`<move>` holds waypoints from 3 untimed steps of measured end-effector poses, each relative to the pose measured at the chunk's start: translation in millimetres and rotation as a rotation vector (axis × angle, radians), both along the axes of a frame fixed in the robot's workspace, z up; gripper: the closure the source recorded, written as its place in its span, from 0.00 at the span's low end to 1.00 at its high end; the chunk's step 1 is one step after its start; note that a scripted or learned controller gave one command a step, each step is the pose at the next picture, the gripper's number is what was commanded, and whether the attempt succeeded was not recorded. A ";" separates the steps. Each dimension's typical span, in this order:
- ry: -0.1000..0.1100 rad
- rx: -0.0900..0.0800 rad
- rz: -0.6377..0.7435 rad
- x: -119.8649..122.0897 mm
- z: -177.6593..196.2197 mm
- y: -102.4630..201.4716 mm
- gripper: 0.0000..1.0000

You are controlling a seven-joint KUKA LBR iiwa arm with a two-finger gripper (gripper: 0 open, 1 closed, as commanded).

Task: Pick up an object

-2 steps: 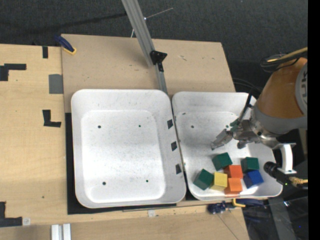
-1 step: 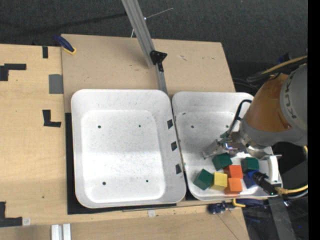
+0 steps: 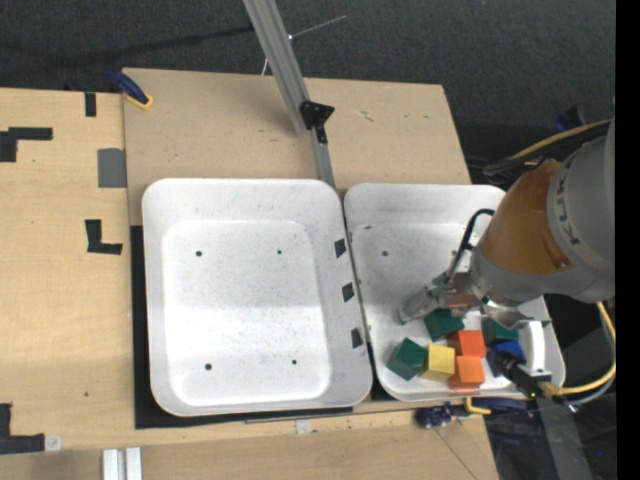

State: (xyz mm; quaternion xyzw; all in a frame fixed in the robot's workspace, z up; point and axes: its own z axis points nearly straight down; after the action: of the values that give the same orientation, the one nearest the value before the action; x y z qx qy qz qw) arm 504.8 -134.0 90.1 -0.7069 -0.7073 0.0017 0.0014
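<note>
We see the gripper low in the right bin, just above a dark green block crowded by green, yellow and orange blocks; its grasp we cannot tell; tight neighbours may deflect it.
</note>
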 end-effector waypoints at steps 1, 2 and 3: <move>0.000 0.002 0.002 0.3 10.7 1.5 1.00; -0.009 -0.001 0.000 2.3 71.6 -4.2 1.00; -0.009 -0.001 0.001 3.7 124.3 -4.1 1.00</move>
State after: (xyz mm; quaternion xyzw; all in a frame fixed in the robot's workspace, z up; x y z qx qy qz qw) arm 508.4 -138.2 214.5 -0.7065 -0.7077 -0.0011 -0.0021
